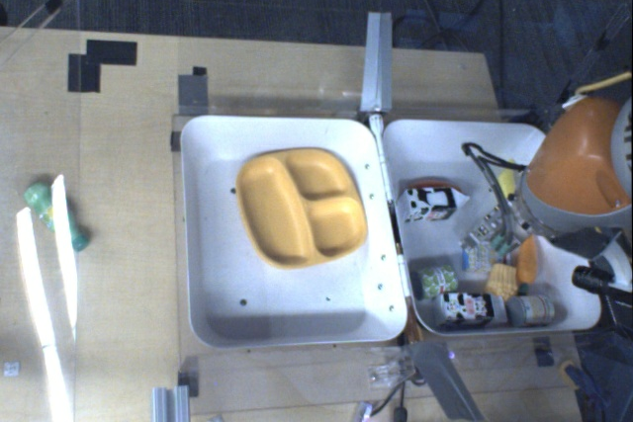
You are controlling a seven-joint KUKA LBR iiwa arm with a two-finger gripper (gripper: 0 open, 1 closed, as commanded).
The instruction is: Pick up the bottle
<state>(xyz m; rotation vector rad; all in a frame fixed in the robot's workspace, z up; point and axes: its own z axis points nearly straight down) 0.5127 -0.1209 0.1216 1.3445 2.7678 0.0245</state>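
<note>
Reaching in from the right, the arm (584,163) hangs over the right bin (425,138), its orange band uppermost; the gripper's state cannot be told from here. That bin holds a clutter: a small clear bottle (478,252) (lying near the middle, just beside the arm), a red-and-white toy (428,201), a grey can (531,310) and a black-and-white carton (466,307) along the near wall. A yellow divided tray (300,206) sits in the left bin (213,296), bare floor all round it.

left bin (198,242) holds a yellow divided tray (300,206). right bin (415,145) holds small mixed items, including a black-and-white toy (427,202). arm (582,163) sits over the right bin.
</note>
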